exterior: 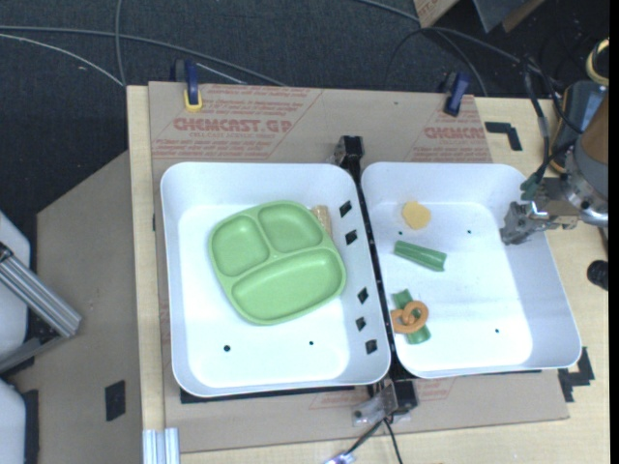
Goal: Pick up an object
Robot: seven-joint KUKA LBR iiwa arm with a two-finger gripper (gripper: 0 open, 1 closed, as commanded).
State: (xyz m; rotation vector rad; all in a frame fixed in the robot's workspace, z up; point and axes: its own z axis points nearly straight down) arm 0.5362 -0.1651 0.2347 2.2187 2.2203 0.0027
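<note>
The right bin (542, 298) holds a small yellow piece (416, 215) near its back, a green cylinder (420, 255) lying in the middle left, and an orange-and-green toy (410, 318) by its left wall. My gripper (516, 224) hangs over the bin's right rim, well to the right of all three objects. Nothing shows between its tips. The arm's grey wrist reaches in from the right edge behind it.
The left bin (193, 356) carries a green divided plate (278, 262) with a small tan item (320, 217) at its back right corner. A black divider (356, 249) runs between the bins. Blue clamps (192, 89) hold the board at the back.
</note>
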